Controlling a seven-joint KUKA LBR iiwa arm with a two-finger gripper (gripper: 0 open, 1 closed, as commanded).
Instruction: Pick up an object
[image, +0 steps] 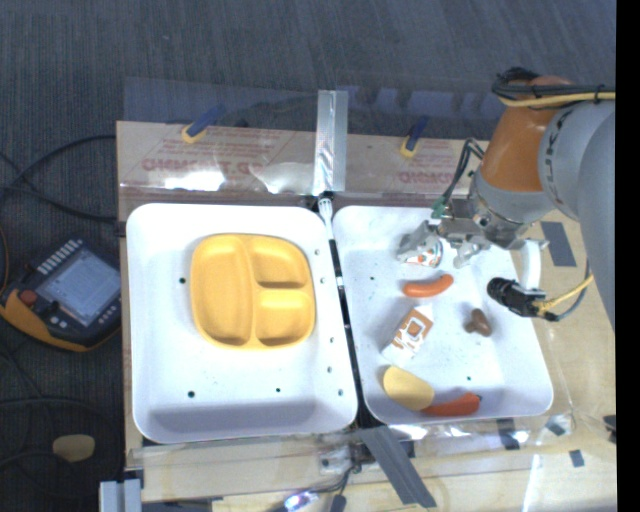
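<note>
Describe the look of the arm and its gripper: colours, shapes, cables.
The arm is a thick, rounded grey body with an orange band above the wrist. A yellow cable runs along its top, and thin dark wires hang near the band. The gripper is a compact assembly of pale metal parts.

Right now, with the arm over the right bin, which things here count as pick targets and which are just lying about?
Job:
gripper, above the right bin
white-and-orange item under it
orange sausage
small carton
brown lump
yellow piece
red sausage

Lying about:
yellow divided tray in the left bin
handheld pendant off the bench
clamps at the back
</note>
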